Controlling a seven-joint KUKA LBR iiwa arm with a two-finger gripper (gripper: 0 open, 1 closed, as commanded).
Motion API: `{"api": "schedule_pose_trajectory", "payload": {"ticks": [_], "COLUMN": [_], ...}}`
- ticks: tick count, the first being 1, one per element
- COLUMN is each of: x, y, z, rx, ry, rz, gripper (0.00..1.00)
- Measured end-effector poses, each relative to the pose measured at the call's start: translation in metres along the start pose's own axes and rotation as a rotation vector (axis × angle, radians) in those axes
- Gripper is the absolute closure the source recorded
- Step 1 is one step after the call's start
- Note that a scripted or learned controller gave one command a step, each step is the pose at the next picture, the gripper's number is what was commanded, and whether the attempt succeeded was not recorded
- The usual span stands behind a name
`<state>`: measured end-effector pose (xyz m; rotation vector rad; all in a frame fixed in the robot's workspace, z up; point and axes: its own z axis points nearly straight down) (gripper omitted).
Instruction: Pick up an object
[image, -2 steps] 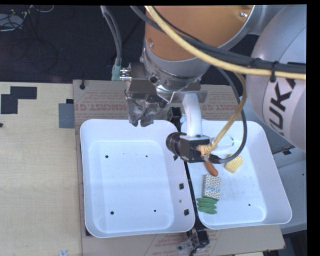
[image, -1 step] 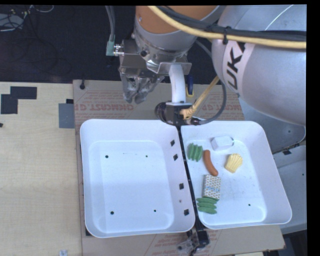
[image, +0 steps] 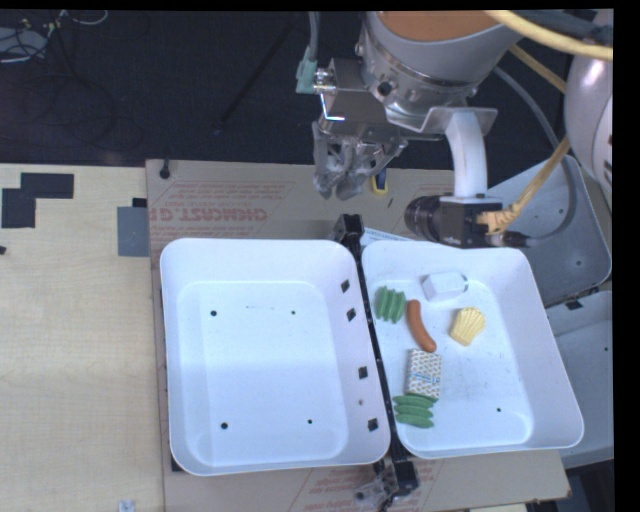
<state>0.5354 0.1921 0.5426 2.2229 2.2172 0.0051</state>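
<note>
Site: robotics lab | evidence: industrial arm (image: 430, 40) over two white bins (image: 190, 262) on cardboard-topped table (image: 250, 200) | loose cables (image: 40, 30), dark backdrop

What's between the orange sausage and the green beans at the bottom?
In the camera view, a small patterned packet lies between the orange sausage and the lower green beans, in the right bin.

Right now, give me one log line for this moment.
gripper: raised behind bins, nothing seen held | right bin: sausage, pea pods, carton, shell | pick: not begun
</note>
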Motion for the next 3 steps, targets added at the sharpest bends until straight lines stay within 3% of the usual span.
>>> {"api": "schedule_pose_trajectory", "payload": {"ticks": [3], "x": [0.006], "y": [0.001], "z": [-0.022], "rx": [0.02], "ry": [-0.006], "rz": [-0.02], "gripper": [1.0]}}
